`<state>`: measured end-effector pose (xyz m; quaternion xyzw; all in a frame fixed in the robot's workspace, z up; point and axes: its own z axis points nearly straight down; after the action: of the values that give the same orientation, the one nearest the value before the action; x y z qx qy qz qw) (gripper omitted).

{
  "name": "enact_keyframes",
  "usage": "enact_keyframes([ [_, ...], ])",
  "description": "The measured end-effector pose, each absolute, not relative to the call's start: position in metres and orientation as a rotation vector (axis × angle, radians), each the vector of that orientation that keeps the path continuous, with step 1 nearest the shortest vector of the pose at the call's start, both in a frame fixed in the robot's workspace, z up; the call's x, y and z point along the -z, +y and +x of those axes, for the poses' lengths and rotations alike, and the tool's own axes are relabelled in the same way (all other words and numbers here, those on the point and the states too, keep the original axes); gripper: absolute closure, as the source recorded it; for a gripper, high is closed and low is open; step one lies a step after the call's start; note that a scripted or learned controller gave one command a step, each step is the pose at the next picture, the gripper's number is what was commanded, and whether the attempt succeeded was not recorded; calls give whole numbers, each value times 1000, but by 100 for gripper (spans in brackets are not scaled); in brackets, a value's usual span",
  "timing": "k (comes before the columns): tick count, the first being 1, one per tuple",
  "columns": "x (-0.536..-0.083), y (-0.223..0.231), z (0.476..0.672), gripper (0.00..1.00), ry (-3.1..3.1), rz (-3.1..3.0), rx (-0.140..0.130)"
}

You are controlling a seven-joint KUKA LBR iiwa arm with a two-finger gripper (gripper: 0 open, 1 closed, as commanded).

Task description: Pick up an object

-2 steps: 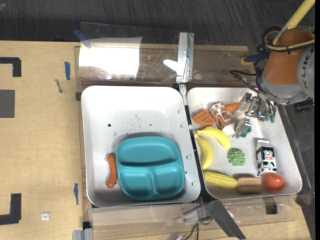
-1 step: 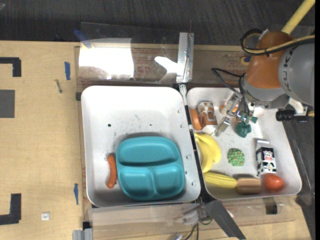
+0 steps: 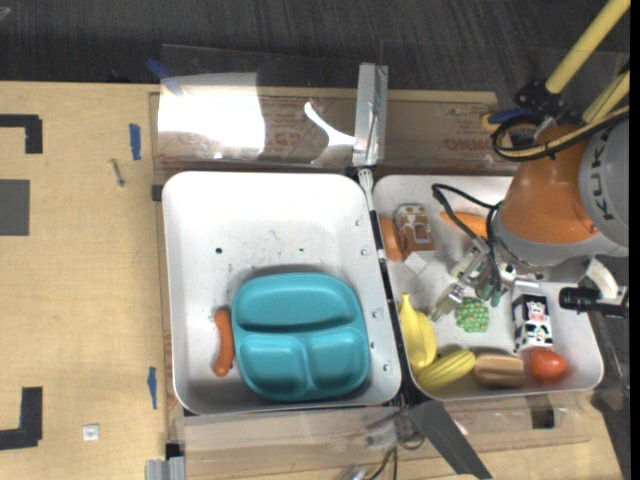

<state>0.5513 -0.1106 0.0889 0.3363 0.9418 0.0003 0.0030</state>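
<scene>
In the right bin [image 3: 590, 363], tool [image 3: 468, 290] low over a green broccoli piece [image 3: 472, 316], opening impossible to tell, nothing visibly lifted, pick not yet done.

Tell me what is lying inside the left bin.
The left bin holds a teal divided tray, and an orange sausage-shaped toy lies beside it. Anything under the tray is covered.

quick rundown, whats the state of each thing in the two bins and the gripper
teal tray: flat, right way up, left bin
orange sausage: lying beside the tray
banana: lying in right bin
green ball: resting below the gripper
tomato: resting, right bin
gripper: down in right bin
</scene>
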Motion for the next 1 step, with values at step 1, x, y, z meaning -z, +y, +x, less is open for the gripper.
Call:
enact_keyframes([
  [1,-101,-110,555,100,2944,1046,-4],
])
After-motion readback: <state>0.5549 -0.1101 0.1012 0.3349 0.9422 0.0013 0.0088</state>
